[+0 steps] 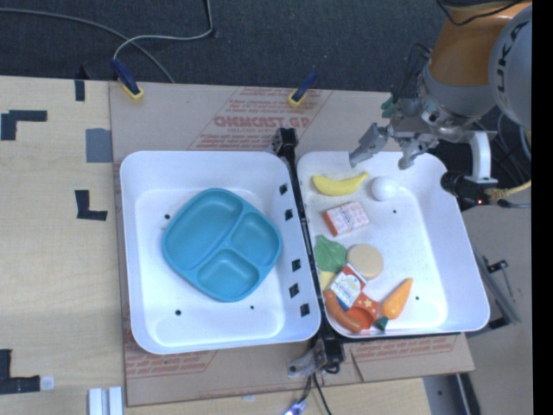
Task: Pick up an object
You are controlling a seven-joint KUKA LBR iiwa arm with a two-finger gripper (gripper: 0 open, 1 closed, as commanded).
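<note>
My gripper [386, 151] hangs open above the back edge of the right bin [449, 258], with nothing between its fingers [363, 149]. Just below it lie a yellow banana [339, 182] and a small white ball [382, 188]. Further toward the front of that bin sit a small orange-and-white box [346, 219], a green leafy piece [329, 253], a tan round disc [365, 260], a red-and-white packet [347, 288], an orange carrot [397, 298] and a red piece [346, 320].
The left bin [143, 232] holds a blue divided plate [223, 243]. A black clip divider [294, 223] runs between the bins. Yellow and blue clamps [128, 79] pin the cardboard sheet at the back.
</note>
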